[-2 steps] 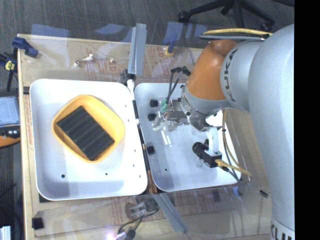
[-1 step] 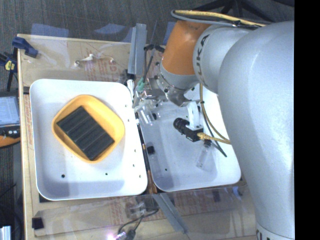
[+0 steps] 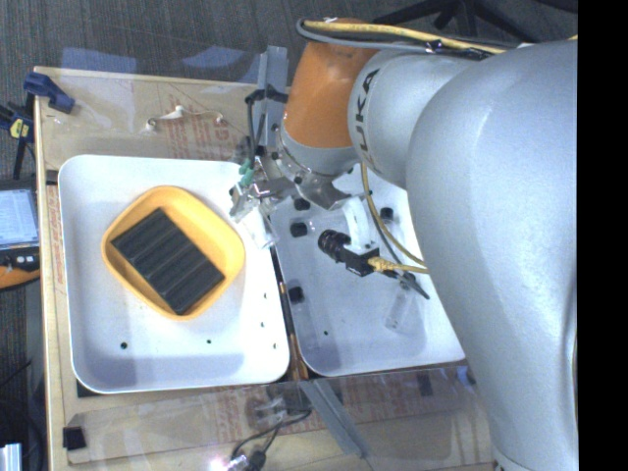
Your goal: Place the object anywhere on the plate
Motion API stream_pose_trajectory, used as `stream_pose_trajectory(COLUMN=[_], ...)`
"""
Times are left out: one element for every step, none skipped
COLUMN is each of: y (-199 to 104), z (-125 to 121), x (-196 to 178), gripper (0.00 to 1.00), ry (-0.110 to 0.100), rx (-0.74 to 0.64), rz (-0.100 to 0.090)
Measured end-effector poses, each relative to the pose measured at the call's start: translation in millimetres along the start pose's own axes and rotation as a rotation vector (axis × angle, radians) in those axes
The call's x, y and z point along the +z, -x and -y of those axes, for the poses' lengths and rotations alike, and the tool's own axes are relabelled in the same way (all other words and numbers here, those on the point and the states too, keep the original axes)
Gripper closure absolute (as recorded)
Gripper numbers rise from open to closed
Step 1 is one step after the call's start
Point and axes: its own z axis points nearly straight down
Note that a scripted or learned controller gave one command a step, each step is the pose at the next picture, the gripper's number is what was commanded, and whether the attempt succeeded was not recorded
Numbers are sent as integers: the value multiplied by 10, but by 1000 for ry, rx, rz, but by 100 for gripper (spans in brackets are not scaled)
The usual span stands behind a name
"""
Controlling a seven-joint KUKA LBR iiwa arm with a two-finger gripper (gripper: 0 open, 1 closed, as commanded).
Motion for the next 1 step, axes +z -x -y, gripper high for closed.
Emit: stream_pose_trajectory(y=[1], z=[0], x=[-1], gripper=[0], ry=[0], rx=[0], rz=[0])
